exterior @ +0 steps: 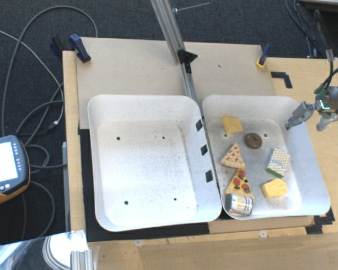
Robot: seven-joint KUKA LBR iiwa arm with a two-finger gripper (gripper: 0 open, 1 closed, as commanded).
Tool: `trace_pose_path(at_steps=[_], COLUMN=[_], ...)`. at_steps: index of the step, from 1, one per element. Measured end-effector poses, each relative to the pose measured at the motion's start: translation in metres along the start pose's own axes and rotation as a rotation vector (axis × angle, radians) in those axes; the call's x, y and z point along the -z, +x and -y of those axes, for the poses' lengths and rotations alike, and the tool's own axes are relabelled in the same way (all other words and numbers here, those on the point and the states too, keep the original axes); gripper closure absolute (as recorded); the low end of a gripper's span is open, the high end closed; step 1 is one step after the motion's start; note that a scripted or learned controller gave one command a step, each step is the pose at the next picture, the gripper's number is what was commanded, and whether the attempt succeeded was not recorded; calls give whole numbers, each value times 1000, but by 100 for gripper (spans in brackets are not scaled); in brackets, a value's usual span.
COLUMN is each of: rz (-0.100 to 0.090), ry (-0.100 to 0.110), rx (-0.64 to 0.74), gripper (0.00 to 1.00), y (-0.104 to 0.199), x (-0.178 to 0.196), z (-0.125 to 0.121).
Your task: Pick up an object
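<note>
With its fingers spread and nothing held, the gripper (308,120) is poised at the right bin's (318,179) upper right rim, beyond the brown disc (253,140), pizza slices and cheese, so nothing is yet picked.

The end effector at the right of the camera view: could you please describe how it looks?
The end effector is small and grey, with two slim metallic fingers. Its body shows a teal-green glow, and thin dark cables run up from it toward the upper right.
</note>
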State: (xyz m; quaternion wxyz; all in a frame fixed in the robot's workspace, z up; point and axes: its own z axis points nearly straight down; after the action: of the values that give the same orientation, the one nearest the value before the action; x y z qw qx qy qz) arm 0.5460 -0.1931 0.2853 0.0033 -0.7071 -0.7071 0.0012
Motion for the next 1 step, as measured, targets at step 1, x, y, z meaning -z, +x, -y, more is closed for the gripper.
trace_pose_path(at_steps=[1], rz=[1], ry=[-5], rx=[1], gripper=[0], y=[0], x=[2], z=[-1])
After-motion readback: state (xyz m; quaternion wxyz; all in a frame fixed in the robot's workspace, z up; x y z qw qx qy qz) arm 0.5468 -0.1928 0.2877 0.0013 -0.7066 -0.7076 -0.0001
